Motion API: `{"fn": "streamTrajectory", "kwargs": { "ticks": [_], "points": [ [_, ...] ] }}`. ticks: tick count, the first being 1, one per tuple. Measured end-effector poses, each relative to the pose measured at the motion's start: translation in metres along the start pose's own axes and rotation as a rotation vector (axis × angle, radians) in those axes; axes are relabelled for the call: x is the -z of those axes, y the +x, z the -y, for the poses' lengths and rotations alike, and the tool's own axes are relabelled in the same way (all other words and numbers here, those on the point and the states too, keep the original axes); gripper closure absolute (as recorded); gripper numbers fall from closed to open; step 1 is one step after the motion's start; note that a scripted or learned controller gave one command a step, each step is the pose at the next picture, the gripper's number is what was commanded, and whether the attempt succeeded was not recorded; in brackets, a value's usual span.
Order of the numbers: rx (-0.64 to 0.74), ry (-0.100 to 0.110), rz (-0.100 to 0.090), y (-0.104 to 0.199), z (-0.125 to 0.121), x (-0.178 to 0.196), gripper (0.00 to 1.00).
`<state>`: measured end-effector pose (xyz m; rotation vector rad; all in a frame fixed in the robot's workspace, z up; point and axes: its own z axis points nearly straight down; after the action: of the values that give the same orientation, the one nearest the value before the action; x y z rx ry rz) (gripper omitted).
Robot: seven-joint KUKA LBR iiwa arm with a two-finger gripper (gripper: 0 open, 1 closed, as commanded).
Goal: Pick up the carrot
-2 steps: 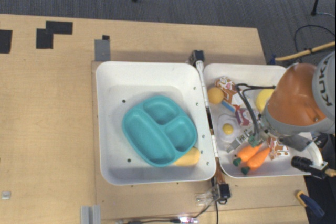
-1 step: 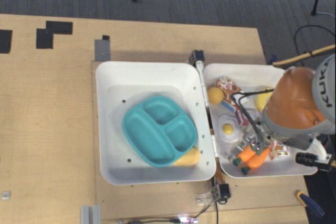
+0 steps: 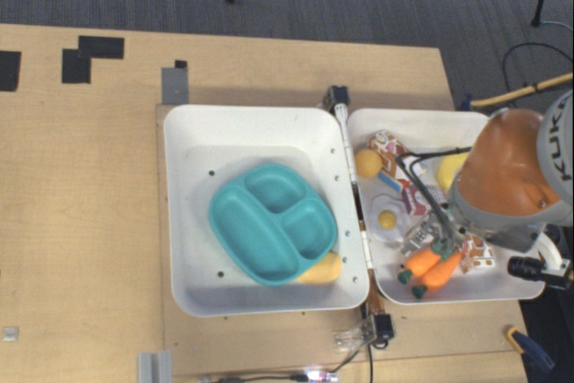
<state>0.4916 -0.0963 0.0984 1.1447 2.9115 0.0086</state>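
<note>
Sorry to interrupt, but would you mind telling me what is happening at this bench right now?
The arm reaches over the right bin, its gripper low among small toy foods, right beside the carrot near the bin's front edge. Whether it has the carrot is unclear. The left bin has a teal divided plate with a yellow piece at its edge.

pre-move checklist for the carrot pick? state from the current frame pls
1. Carrot located, near front of right bin: ok.
2. Claw positioned over carrot: ok, just above it in the image.
3. Carrot between claw fingers: cannot tell, the wrist hides them.
4. Clutter near carrot: not ok, a small box lies beside it.
5. Left bin items, teal divided plate, away from arm: ok.
</note>
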Motion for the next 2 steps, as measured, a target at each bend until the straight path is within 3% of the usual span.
{"fn": "streamTrajectory", "kwargs": {
  "ticks": [1, 2],
  "points": [
    [0.0, 0.0, 0.0, 0.0, 0.0, 0.0, 0.0],
    [-0.002, -0.003, 0.003, -0.001, -0.002, 0.011, 1.0]
  ]
}}
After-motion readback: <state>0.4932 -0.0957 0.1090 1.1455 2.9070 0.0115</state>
